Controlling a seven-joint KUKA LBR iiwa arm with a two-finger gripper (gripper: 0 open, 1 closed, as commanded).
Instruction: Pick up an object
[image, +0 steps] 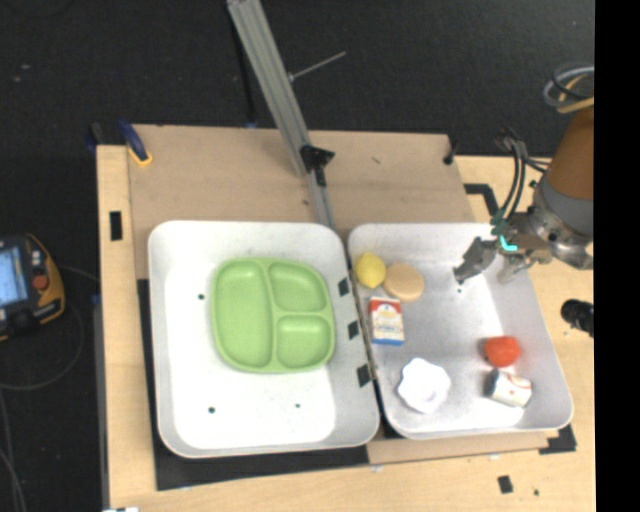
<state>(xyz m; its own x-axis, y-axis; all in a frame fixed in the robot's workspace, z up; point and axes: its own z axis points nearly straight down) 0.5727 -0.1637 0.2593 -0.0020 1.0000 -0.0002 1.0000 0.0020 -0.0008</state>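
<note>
The right bin holds a yellow lemon, a tan round cookie, a small red and white carton, a crumpled white object, an orange-red ball and a white cup with red marks lying on its side. My gripper hangs over the bin's upper right part, open, with nothing between its fingers. It is well to the right of the cookie and above the ball.
The left bin carries a green divided plate. A grey metal pole slants down to the gap between the bins. A handheld device lies off the bench at the left.
</note>
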